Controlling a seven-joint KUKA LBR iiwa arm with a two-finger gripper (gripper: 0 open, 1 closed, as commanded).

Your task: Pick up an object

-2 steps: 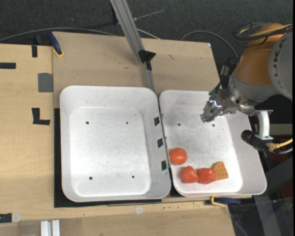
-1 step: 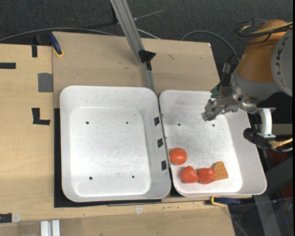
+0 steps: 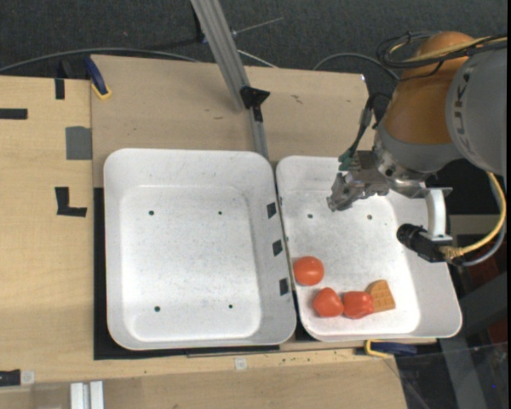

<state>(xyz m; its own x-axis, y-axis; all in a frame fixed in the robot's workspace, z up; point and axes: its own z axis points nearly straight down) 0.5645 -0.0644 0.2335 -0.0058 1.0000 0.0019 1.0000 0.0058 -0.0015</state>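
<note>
The pincer (image 3: pixel 339 196) is seen over the upper part of the right bin (image 3: pixel 433 318), pointing down and to the left; whether it is released or clenched cannot be told, and nothing is seen held in it. It is carried by the grey arm (image 3: pixel 485 100), which reaches in from the right, with the orange band (image 3: pixel 419 100) just above the wrist. The objects lie well apart from the pincer, near the bin's lower edge: an orange-red ball (image 3: pixel 307 271), below it a red piece (image 3: pixel 327 302) touching another red piece (image 3: pixel 357 304), and a tan waffled block (image 3: pixel 380 295) against the latter. The left bin (image 3: pixel 119 228) is set beside the right one on the tabletop (image 3: pixel 162 100).
</note>
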